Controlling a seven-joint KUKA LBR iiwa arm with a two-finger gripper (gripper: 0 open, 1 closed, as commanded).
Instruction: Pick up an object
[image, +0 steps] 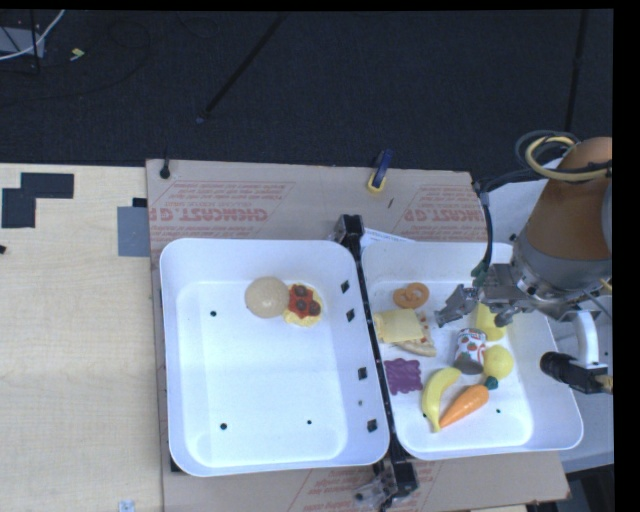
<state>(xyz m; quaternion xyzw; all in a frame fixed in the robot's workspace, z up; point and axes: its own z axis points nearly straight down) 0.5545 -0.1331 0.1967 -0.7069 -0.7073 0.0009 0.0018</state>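
Currently the gripper (478, 312) hovers low over the right bin (560, 430), jaw state indeterminable, above the toy lemon (497, 361), banana (438, 392) and carrot (463, 405); no object is lifted yet.

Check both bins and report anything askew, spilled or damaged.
Nothing stands out. The left bin holds a bun touching a small pizza. The right bin holds jumbled toy food: banana, carrot, pretzel. All lie inside the rims.

Smooth glossy white plastic bins (190, 300), matt brown cardboard sheet (250, 205), pale wood-look bench top (70, 350)
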